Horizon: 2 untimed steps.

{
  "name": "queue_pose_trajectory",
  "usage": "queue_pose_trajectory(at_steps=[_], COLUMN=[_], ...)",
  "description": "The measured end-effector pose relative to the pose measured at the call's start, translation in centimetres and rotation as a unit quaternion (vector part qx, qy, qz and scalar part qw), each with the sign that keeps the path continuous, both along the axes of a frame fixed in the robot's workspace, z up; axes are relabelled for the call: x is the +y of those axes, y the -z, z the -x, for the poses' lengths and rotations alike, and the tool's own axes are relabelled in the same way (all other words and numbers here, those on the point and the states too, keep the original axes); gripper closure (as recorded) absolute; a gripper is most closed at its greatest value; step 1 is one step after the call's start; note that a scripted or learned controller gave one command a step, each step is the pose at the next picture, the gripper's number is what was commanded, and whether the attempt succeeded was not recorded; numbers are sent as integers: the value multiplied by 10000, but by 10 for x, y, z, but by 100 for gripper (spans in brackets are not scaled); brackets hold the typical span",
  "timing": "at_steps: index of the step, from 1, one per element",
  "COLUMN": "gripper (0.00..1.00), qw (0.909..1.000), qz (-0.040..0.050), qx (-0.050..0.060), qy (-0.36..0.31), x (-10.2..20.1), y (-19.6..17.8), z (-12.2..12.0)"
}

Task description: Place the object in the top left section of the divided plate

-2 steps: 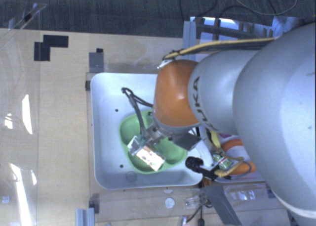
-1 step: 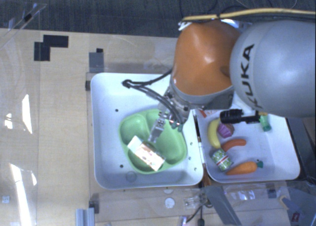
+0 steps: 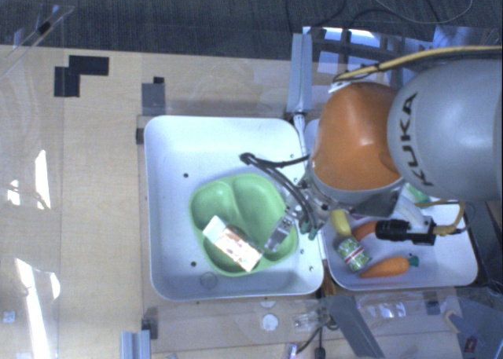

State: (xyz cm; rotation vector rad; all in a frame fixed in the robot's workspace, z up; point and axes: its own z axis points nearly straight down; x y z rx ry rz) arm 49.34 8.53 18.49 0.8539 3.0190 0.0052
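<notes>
The arm [image 3: 409, 137] enters from the right side of the frame, and its orange band covers much of the upper right bin area. The gripper [image 3: 281, 233] hangs low over the right part of the green divided plate [image 3: 236, 204], which lies in the left white bin [image 3: 169, 192], a little below the centre of the frame. The metal fingers point down toward the plate's right rim, but from this slanted view I cannot tell how far the jaws stand apart, or whether they hold anything.

A small box [image 3: 232, 243] with a white and brown label lies tilted in the lower section of the plate, near the bottom rim, just left of the gripper. It seems to rest on the plate surface, and I cannot tell if a finger touches it. The upper left section of the plate shows bare green.

In the right white bin [image 3: 464, 271], at the lower right of the frame, there are a carrot [image 3: 385, 268], a small green can [image 3: 353, 254] and a yellow object [image 3: 341, 221] partly hidden under the arm. A black cable [image 3: 263, 163] loops from the wrist over the plate's upper edge.
</notes>
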Motion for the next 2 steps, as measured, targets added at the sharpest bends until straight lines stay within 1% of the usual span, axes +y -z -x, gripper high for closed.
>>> queue_pose_trajectory(at_steps=[1,2], gripper=[0,0], qw=[9771,9607], qz=[25,37], qx=[-86,-87], qy=[-2126,-2773], x=[-41,-67], y=[-172,-200], z=[3,3])
